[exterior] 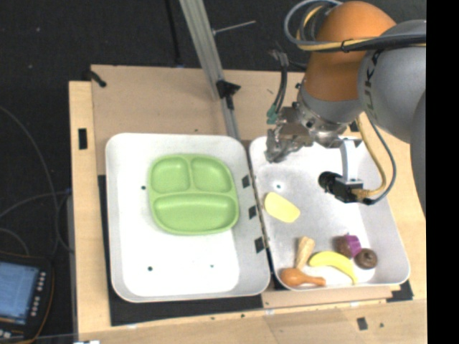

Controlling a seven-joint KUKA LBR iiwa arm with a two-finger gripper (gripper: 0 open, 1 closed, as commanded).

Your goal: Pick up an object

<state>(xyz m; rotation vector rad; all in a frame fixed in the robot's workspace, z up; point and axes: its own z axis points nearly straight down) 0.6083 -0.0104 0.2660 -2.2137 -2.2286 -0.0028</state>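
Task is looking barely begun. The arm's metal two-finger gripper is hanging over the far left corner of the right white plastic bin, w/ nothing visible between its tips; jaw gap: can't tell. Nearest candidate, a pale yellow flat wedge, is lying just nearer. Other toys are sitting along the near edge, incl. a yellow banana. Approach, grasp and lift are all remaining.

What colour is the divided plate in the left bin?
Light green, seen clearly in the camera view: divided plate.

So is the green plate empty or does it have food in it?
Empty. The green plate shows three bare sections; the toy food lies in the right bin, like the banana.
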